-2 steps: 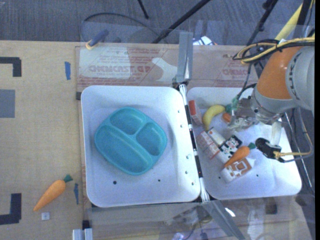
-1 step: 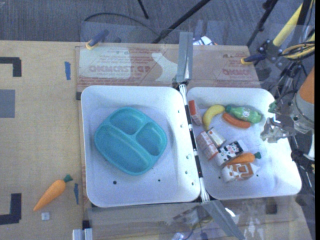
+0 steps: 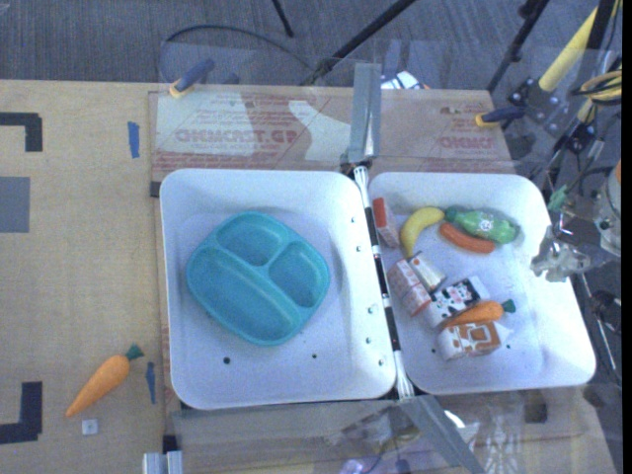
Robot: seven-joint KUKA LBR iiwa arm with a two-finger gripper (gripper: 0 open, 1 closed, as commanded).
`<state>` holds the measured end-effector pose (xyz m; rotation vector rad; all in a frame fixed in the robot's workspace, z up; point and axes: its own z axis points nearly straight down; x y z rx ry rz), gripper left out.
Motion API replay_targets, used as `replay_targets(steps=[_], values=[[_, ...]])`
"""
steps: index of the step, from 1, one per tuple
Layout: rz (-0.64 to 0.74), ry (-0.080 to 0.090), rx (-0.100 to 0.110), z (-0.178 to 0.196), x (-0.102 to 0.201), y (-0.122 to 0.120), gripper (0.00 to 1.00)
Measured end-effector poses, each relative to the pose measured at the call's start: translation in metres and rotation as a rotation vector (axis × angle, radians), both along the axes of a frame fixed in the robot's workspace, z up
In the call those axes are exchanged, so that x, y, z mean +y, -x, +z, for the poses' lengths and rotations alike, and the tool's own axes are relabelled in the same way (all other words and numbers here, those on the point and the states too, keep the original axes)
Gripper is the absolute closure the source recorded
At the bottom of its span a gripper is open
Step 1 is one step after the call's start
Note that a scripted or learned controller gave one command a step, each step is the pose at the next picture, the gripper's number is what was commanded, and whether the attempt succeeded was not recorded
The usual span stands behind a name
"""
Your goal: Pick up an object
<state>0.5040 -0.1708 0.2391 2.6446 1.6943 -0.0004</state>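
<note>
Two white bins sit side by side on a table. The right bin holds a banana, a green vegetable, two carrots and small cartons; the left bin holds a teal divided plate. The end effector hovers at the right bin's right edge; whether it is released or clenched cannot be told.

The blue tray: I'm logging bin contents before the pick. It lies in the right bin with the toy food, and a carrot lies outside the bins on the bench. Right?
Not quite. The camera view shows the blue tray in the left bin, alone; the toy food is in the right bin. A carrot does lie outside the bins on the bench.
</note>
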Motion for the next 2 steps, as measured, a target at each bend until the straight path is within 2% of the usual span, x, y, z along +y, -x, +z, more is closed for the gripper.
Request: replay_targets(steps=[1, 2], values=[[0.0, 0.0, 0.0, 0.0, 0.0, 0.0, 0.0], [-0.003, -0.001, 0.001, -0.104, 0.059, -0.081, 0.0]])
